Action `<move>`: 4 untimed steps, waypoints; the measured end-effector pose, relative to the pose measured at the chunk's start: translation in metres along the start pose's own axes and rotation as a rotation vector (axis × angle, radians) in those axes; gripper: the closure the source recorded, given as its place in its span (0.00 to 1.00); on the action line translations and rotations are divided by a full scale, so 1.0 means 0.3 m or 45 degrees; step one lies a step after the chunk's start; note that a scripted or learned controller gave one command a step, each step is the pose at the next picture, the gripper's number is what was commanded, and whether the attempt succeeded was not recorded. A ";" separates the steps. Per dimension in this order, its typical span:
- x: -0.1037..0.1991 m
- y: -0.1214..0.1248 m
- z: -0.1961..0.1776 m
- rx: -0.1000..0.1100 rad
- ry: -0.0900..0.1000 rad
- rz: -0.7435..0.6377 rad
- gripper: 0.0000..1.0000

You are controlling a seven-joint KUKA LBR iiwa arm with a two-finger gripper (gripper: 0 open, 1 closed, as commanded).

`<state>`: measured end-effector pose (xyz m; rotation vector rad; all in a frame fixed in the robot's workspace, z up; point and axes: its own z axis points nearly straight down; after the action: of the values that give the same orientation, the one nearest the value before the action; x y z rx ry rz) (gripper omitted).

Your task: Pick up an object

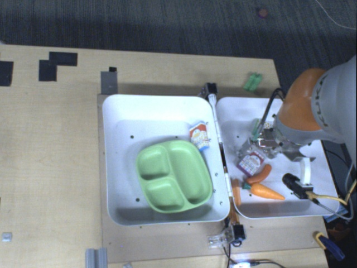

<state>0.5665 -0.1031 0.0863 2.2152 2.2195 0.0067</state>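
In the right bin (290, 208) gripper (257, 144) sits just above packet (250, 162); grip state unclear. Carrot (266, 192) crowds packet, could jam or slip

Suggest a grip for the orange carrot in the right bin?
Probably take the carrot across its thick middle, coming straight down. It lies flat, tapering toward the right, so the tip is too thin. The bin's front wall sits close, so close the claw across its width.
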 end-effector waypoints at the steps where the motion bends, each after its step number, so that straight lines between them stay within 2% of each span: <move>1: 0.001 0.007 -0.039 -0.008 -0.001 -0.003 1.00; 2: 0.002 0.007 -0.039 -0.007 -0.001 -0.002 0.00; 3: 0.028 0.160 0.004 0.002 0.001 -0.005 0.00; 4: 0.028 0.215 0.006 0.008 0.003 -0.005 0.00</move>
<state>0.6309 -0.0946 0.0851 2.2150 2.2281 0.0020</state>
